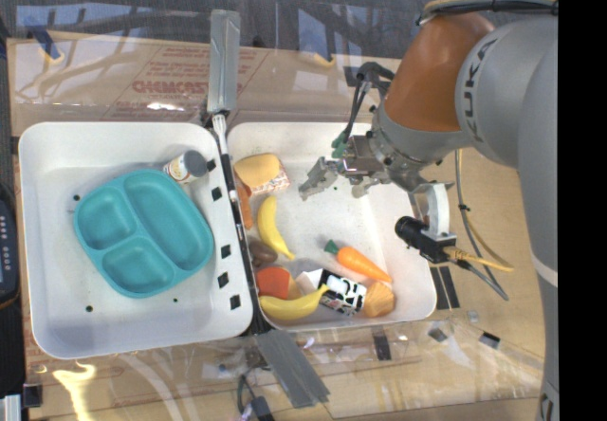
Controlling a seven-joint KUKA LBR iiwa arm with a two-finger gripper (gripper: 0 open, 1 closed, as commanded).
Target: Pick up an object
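My gripper (332, 180) hangs over the bare upper middle of the right bin (417, 305), open, with nothing between its fingers. Left of it lies a yellow block with a label (262, 173). Below that is a banana (273, 228). An orange carrot (358, 263) lies below the gripper, toward the bin's front. Along the front edge sit a red round item (275, 282), a second banana (292, 305), a black-and-white carton (343, 294) and an orange chunk (380, 300).
The left bin (57, 315) holds a teal divided plate (142, 231) and a small jar (186, 166) near the divider. A grey bar (223, 64) stands behind the bins. The arm's orange band (436, 78) looms over the right bin's back right.
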